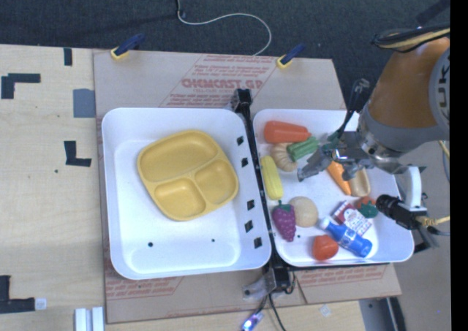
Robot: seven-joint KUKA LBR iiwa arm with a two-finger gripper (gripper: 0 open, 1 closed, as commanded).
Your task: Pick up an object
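Though down low over the middle of the right bin, not gripping anything yet. Spread apart at the gripper, with a finger on each side of the orange carrot. Lying flat there, toward the bin's right edge, just beside a green toy. Looks like only the reaching done. Left to do: close, squeeze, lift.

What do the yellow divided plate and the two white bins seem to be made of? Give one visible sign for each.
The yellow divided plate looks like moulded plastic with a matt finish: one even colour, soft rounded compartment walls. The white bins also look like plastic, smooth and slightly glossy, with rounded moulded corners, though thin coated metal cannot be ruled out.
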